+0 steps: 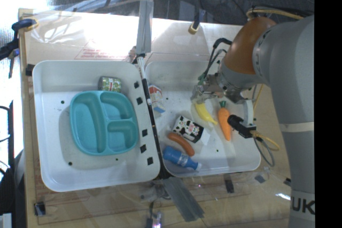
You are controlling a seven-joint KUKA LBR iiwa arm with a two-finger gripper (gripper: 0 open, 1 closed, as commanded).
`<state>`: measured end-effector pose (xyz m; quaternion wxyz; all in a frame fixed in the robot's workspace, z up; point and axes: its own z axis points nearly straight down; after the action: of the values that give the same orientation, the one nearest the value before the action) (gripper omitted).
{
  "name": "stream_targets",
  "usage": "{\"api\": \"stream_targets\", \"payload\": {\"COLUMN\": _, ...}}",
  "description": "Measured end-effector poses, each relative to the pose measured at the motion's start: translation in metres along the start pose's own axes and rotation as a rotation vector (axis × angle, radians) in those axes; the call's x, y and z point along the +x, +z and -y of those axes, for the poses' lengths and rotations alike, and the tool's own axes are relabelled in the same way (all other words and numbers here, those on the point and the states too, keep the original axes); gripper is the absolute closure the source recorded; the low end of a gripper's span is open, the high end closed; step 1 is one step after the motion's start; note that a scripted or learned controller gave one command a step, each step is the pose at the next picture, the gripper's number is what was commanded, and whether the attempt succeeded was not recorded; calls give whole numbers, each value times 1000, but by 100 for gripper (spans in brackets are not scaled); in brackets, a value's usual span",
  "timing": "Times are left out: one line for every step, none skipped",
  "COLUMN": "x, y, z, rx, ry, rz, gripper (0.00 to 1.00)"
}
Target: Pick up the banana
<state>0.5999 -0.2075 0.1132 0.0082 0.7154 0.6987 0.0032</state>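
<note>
The yellow banana [205,113] lies in the right bin [176,69], slanting from upper left to lower right beside an orange carrot [225,123]. My gripper [206,94] hangs just above the banana's upper end, low in the bin and reaching in from the right under the orange wrist band. The gripper's body hides the banana's top tip, and I cannot see whether anything is gripped.
The right bin also holds a black-and-white patterned box [188,128], a reddish sausage [180,142], a blue bottle [181,158] and a small red-and-white can [155,94]. In the left bin [48,131] sit a teal divided plate [104,122] and a green can [109,84].
</note>
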Motion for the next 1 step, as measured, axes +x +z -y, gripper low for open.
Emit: {"api": "stream_targets", "payload": {"x": 0, "y": 0, "z": 0, "rx": 0, "ry": 0, "rz": 0, "gripper": 0}}
